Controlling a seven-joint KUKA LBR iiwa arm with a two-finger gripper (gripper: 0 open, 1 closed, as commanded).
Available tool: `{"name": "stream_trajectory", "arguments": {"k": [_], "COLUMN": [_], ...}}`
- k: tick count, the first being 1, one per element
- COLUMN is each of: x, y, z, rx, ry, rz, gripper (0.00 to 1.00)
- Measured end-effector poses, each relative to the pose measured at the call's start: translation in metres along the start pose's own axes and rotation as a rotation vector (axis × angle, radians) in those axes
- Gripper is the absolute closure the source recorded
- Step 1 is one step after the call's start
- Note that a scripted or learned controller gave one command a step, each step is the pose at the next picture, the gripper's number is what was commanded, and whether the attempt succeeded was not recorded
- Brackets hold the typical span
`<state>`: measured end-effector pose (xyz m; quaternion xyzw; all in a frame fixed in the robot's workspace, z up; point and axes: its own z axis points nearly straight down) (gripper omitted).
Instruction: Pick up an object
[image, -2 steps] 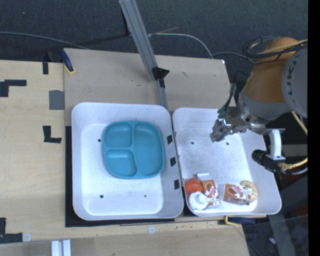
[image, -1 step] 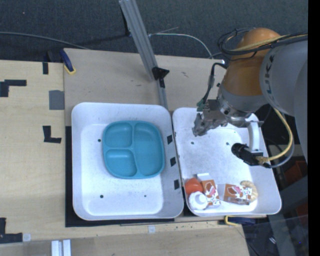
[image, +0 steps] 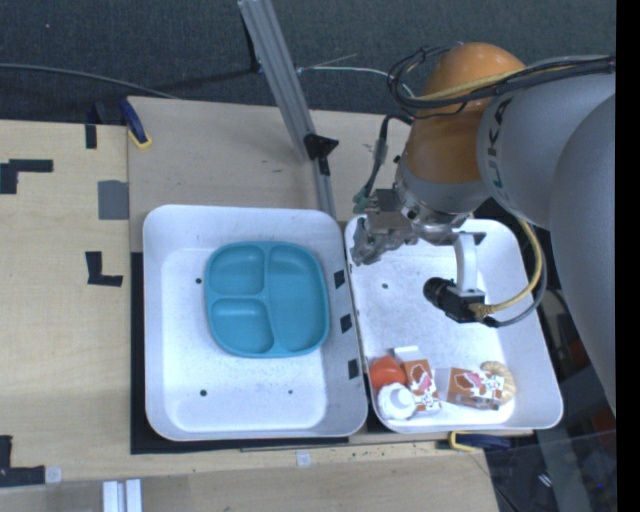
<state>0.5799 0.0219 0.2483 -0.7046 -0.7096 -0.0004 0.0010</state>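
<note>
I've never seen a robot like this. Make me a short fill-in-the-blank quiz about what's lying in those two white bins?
1. The blue divided plate lies in the ____ bin.
2. That plate has ____ compartments.
3. The small packaged items sit along the right bin's ____ edge.
4. The claw is over the right bin's ____ corner.

Missing words: left; three; near (bottom); far left

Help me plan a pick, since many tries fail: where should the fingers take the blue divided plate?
Probably the blue divided plate at its right rim, coming straight down: it lies flat in the left bin, so only the raised edge offers a hold, and that side is nearest the gripper.
</note>
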Motion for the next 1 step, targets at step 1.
{"name": "stream_trajectory", "arguments": {"k": [1], "x": [0.0541], "y": [0.008], "z": [0.0193], "rx": [0.002], "ry": [-0.001], "rz": [0.001], "gripper": [1.0]}}
